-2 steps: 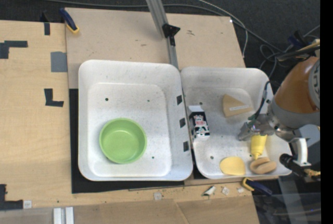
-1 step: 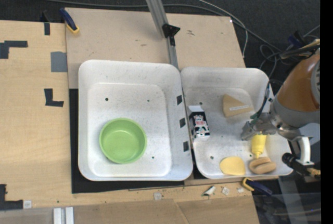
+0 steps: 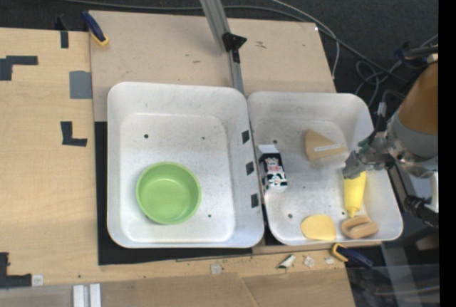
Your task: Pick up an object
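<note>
- Right now the two-finger gripper (image 3: pixel 358 164) hangs over the right-hand shallow white bin (image 3: pixel 285 107), near its right wall, just above the upper end of a long yellow plastic piece (image 3: pixel 353 193), likely a toy banana.
- How wide it stands I cannot tell, as dark metal blurs into the yellow top; nothing is plainly held.
- That yellow piece lies lengthwise along the bin's right side, its lower end touching a small tan bun-shaped toy (image 3: pixel 359 228).
- Beside the bun sits a flat yellow rounded piece (image 3: pixel 318 226); a tan wedge (image 3: pixel 323 144) lies further up, and a little black-and-white carton (image 3: pixel 273 172) rests by the bin's left wall.
- A green plastic bowl (image 3: pixel 168 191) stands in the left-hand white bin (image 3: pixel 178 102), well apart.
- Judging by looks, the yellow piece is light, stiff and somewhat slick; closing across its narrow width near the middle seems safest, since an end grip may let it swing or slip out.
</note>
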